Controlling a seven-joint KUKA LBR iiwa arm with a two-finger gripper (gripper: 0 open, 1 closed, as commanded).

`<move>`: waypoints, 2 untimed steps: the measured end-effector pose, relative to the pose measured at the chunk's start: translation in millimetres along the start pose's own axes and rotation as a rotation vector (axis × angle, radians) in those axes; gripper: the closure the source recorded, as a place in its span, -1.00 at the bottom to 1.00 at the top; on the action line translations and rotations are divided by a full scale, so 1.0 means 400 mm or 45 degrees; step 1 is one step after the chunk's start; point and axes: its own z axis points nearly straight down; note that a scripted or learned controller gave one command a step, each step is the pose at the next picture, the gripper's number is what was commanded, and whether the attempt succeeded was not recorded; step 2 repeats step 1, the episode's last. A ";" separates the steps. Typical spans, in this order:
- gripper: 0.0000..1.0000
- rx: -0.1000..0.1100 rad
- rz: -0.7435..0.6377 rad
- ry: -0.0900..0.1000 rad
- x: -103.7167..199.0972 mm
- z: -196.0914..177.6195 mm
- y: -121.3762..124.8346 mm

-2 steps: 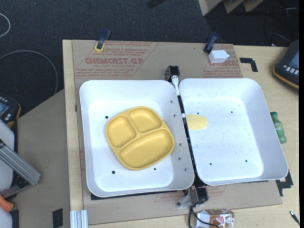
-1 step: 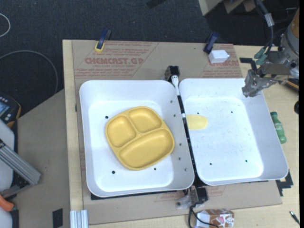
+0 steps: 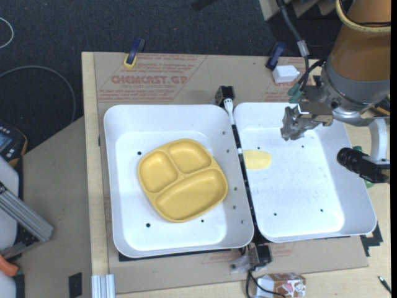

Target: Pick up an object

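Small pale-yellow flat object [image 3: 257, 160] in right bin [image 3: 322, 225], near divider.

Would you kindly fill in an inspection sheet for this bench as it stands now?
Surface: cardboard-covered bench bearing left bin and right bin.
Job's things: yellow divided plate in left bin; small yellow piece in right bin, near its left wall.
Clutter: white block on the bench.
Grippers: gripper over right bin's far part; holding nothing visible.
Cables: black cables by the arm.
Surroundings: dark carpet.
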 end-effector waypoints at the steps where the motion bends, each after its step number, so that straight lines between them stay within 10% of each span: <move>1: 1.00 -0.010 -0.004 0.001 0.167 -0.074 -0.114; 2: 1.00 -0.010 -0.004 0.001 0.167 -0.074 -0.114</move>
